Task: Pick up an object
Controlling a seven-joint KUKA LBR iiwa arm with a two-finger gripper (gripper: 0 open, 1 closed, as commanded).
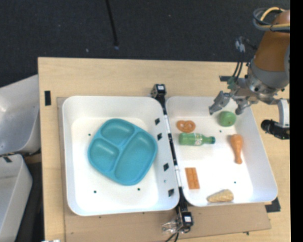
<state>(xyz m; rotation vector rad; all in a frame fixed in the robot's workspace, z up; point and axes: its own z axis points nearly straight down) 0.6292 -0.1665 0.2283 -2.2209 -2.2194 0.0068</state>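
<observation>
Jaws (229, 104) spread – green ball (226, 118) just below, between fingertips, unheld

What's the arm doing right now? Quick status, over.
Gripper open, poised over the green ball in the right bin, nothing held. Pretzel, green bottle and drumstick lie nearby, clear of the ball.

No writing, brand or number can be read anywhere. The green bottle (196, 139) just below the tool (230, 104) has a pale label, too blurred to read.
</observation>
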